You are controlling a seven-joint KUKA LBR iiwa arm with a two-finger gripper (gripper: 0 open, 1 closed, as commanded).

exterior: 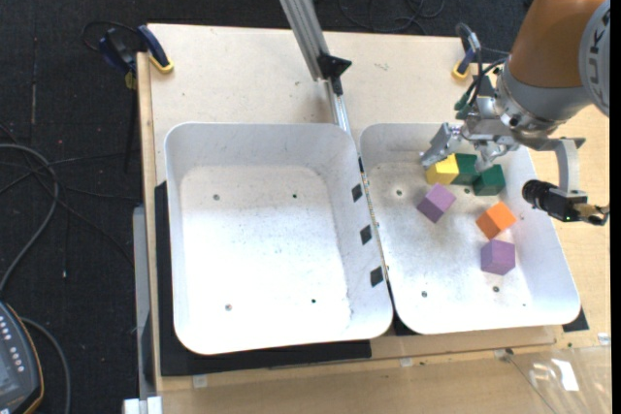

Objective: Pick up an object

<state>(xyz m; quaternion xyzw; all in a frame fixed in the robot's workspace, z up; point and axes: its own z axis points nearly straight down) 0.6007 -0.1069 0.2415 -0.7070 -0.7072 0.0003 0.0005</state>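
Observation:
Several small blocks lie in the right bin [543,301]: a yellow one [444,173], a green one [488,179] with another green piece [466,164] beside it, an orange one [497,219] and two purple ones [436,204] [498,257]. My gripper [466,147] hangs over the far part of this bin, just above the yellow and green blocks. Its fingers [435,148] are spread open, and nothing is held between them.
The left bin [194,208] is next to the right one, with a raised divider edge [369,228] between them. A metal pole [301,5] slants down to the bins' far junction. Clamps [155,53] [466,53] sit at the board's far corners.

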